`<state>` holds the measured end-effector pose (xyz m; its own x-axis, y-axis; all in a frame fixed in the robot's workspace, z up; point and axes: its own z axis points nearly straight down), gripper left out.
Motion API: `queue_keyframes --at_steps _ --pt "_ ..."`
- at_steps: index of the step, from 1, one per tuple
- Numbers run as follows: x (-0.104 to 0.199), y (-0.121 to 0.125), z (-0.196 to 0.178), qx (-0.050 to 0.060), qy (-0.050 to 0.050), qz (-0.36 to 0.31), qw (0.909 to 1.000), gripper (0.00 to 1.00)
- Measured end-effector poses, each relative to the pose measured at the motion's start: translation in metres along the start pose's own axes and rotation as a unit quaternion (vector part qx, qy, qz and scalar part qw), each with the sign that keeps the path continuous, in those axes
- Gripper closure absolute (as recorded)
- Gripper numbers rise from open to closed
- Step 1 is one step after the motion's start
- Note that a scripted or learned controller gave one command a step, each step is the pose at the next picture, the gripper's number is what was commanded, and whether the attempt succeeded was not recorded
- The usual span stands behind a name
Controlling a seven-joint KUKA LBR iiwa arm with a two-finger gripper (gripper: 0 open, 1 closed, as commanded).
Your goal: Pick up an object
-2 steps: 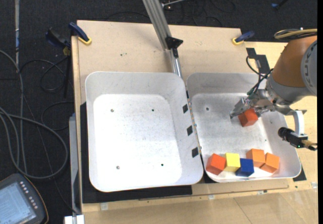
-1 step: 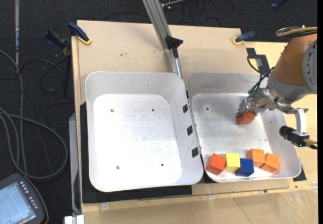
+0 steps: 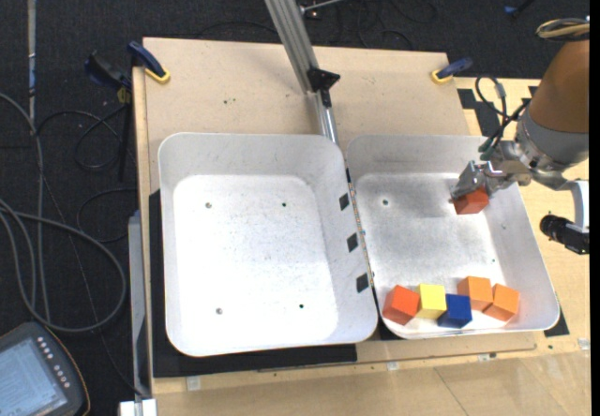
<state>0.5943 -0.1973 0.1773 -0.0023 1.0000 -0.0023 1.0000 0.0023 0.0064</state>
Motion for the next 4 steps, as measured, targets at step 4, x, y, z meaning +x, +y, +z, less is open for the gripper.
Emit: queue_keyframes --at_steps 4 --pt "0.099 0.003 -0.058 0.004 0.002 -0.003 1.0 1.0"
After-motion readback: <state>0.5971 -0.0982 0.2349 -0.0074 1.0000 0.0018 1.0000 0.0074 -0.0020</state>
